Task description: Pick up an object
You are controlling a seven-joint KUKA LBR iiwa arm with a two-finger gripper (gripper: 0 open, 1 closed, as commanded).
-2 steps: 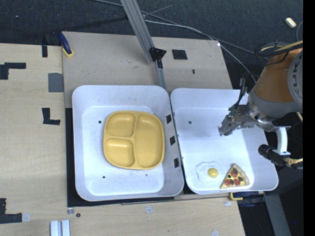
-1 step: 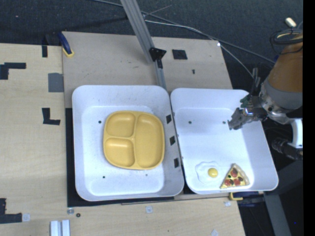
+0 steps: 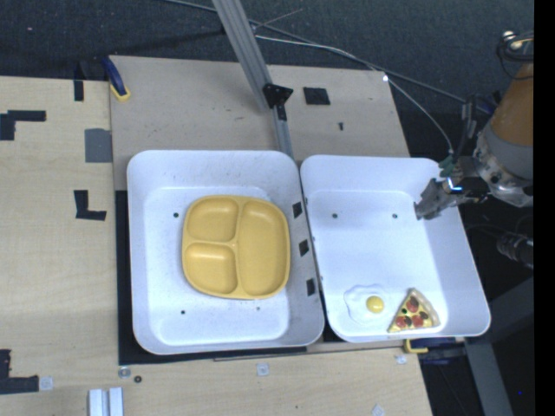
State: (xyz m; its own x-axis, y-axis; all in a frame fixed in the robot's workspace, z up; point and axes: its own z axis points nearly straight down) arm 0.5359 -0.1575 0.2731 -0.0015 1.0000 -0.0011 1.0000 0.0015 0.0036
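Two toy foods lie in the near right corner of the right-hand bin [image 3: 395, 176]: a fried egg [image 3: 368, 303], white with a round yellow yolk, and just to its right a pizza slice [image 3: 414, 312], a tan wedge with red and dark toppings, its point directed away from the camera. The two lie close together, and whether their edges touch cannot be told. Both rest flat on the bin floor, well apart from the gripper [image 3: 431, 201]. The gripper appears over the far right part of the same bin, near its right wall, as a small dark fingered form angled downward and to the left; nothing is seen between its fingers, and whether they are spread or closed cannot be told at this scale. Behind it the arm [image 3: 512, 141] enters from the right edge, its grey wrist housing sitting below an orange band, with the body of the arm outside the bin rim. The left-hand bin [image 3: 147, 232] holds a yellow divided plate [image 3: 235, 246] with three compartments, lying flat near the bin's centre. The two bins sit side by side, their inner rims meeting, on a light wooden bench [image 3: 52, 232]. A grey metal bar [image 3: 247, 42] slants down from the top toward the junction of the bins.
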